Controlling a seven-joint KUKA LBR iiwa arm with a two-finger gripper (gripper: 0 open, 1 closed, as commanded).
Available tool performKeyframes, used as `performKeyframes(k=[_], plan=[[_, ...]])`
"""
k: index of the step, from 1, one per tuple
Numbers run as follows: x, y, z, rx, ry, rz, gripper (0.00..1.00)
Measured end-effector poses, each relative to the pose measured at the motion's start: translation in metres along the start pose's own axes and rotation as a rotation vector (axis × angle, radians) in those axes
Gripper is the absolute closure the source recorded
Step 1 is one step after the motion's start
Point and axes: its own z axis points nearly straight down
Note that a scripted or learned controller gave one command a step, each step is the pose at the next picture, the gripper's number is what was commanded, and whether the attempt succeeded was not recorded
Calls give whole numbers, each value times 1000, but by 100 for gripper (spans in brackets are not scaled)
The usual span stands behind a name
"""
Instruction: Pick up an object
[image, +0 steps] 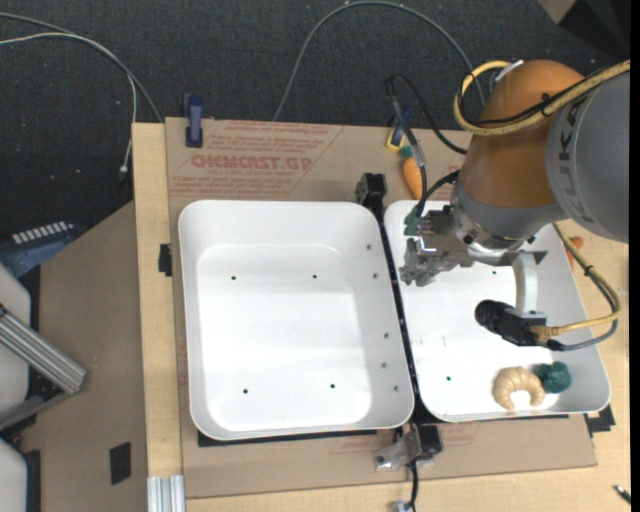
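Toward right bin's (440, 395) near corner, croissant-shaped object (521, 388) beside teal piece (553, 377), well apart from gripper (424, 262), grip state unclear

Blue clamp (193, 118) on printed brown board (250, 160); white cables (90, 50) behind

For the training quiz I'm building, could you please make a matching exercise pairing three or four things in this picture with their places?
Things:
1. cream croissant-shaped toy
2. teal round toy
3. left white plastic bin
4. blue clamp

Places:
A. top edge of the brown board
B. right bin, near front edge
C. beside the right bin
D. touching the croissant's right side

Pairs: 1-B, 2-D, 3-C, 4-A
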Motion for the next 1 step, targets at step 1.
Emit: performKeyframes(k=[1], plan=[[57,4,-5,-1,1,-2,100]])
